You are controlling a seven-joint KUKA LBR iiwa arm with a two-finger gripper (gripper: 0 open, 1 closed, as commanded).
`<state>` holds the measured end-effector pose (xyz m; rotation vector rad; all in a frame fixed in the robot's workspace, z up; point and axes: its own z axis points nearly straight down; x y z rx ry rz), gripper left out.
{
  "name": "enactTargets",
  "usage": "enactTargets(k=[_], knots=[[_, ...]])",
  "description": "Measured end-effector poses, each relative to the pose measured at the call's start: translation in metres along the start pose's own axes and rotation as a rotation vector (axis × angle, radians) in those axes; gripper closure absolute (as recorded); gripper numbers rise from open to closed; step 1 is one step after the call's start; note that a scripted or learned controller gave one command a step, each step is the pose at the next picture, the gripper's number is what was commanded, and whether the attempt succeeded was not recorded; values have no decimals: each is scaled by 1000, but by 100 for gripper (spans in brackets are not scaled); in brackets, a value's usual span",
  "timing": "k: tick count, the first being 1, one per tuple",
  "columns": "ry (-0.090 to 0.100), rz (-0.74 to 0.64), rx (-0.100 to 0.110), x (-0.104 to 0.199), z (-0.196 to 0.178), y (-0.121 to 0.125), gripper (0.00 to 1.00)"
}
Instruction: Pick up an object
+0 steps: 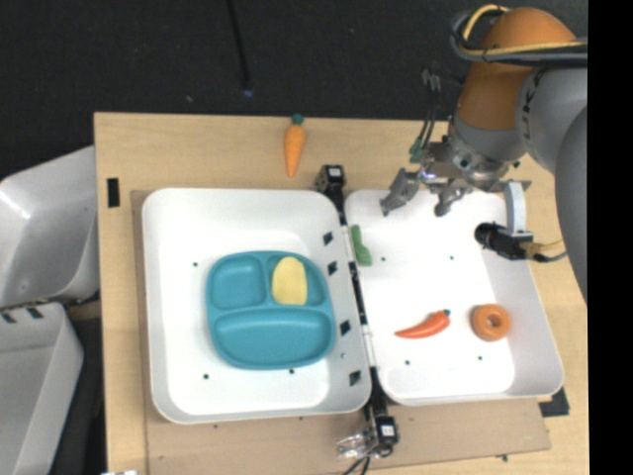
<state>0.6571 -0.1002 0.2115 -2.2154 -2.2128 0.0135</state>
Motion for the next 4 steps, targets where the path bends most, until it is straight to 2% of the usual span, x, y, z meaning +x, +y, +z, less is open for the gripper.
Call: enactTargets(k=[1, 3, 4], knots=[[-1, -2, -15, 0, -9, 3, 0], [-3, 1, -10, -8, 104, -3, 0], [-4, 3, -18, -9, 89, -1, 100]])
